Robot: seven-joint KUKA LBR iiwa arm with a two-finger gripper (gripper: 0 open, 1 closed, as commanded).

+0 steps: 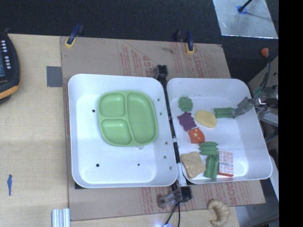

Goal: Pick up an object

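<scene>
The right bin [246,141] holds several toy foods: a green broccoli [185,103], a purple piece [186,121], a yellow piece [205,118], a red piece [196,135], green pods [209,148], green beans [211,166], a slice of toast [192,164] and a red-and-white packet [226,163]. A dark green stick [223,111] lies near the bin's upper right. My gripper [243,107] reaches in from the right and sits low at the right end of that stick, touching or nearly touching it.
The left bin [85,150] holds a light green divided plate [128,118]. A tan curled toy [218,211] lies on the cardboard below the right bin. A handheld controller [7,67] rests at the far left of the bench.
</scene>
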